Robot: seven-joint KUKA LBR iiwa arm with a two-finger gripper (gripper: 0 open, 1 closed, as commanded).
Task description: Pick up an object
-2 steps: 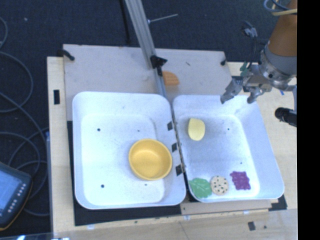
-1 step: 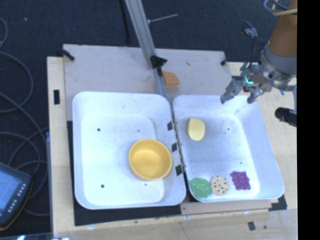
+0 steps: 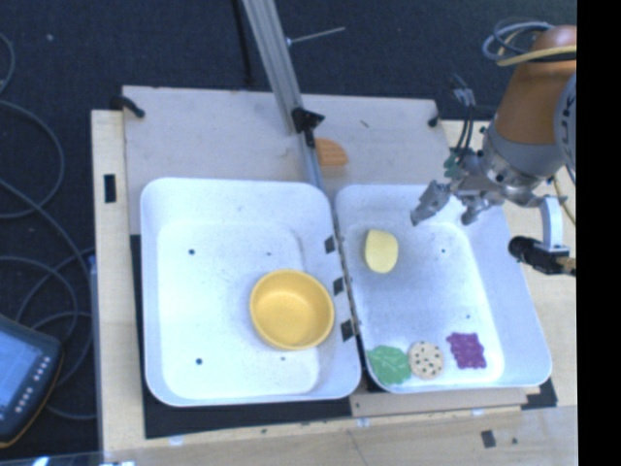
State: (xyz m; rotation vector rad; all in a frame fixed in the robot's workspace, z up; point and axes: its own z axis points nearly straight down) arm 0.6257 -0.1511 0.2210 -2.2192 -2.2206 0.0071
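My gripper [image 3: 448, 211] hangs over the far part of the right bin [image 3: 505, 289], its two fingers spread apart with nothing between them. A pale yellow lemon-like object [image 3: 381, 250] lies in that bin, to the left of and slightly nearer than the gripper. Along the bin's near edge sit a green leafy piece [image 3: 389, 363], a round cookie [image 3: 425, 358] and a purple bunch [image 3: 467, 349]. A yellow bowl [image 3: 291, 309] rests in the left bin [image 3: 194, 260].
A slanted metal pole [image 3: 277, 66] rises from the bench behind the bins. A small orange object [image 3: 331, 153] lies on the bench behind the bins' divider. Cables trail over the dark floor at left.
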